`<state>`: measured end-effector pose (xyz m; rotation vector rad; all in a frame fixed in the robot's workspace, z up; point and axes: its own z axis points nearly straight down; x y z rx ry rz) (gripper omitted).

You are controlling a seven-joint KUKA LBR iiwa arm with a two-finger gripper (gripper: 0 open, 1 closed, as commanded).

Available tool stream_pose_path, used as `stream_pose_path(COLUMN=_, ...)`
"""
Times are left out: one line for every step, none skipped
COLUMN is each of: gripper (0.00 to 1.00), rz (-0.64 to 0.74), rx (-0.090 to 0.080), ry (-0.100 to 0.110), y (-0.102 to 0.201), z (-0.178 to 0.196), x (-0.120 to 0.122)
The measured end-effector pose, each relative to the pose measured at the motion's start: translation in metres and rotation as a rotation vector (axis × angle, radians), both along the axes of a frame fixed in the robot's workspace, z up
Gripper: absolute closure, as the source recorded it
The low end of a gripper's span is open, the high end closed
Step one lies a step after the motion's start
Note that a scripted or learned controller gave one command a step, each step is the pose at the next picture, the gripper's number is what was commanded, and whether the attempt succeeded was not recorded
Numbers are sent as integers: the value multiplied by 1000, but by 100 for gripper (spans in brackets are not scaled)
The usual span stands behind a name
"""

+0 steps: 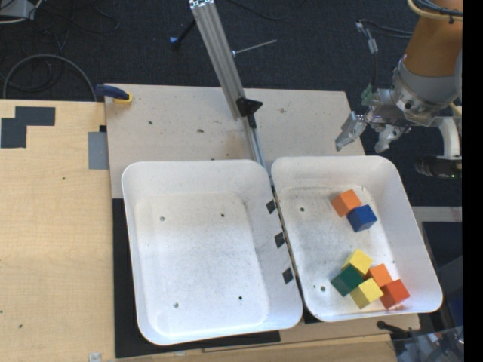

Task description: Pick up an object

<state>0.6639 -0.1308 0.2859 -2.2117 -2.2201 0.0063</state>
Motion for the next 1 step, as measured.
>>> stream_pose_path(gripper=0, rz=-2, rx=-4, ry=-16, y=-1, z=102, x=-14)
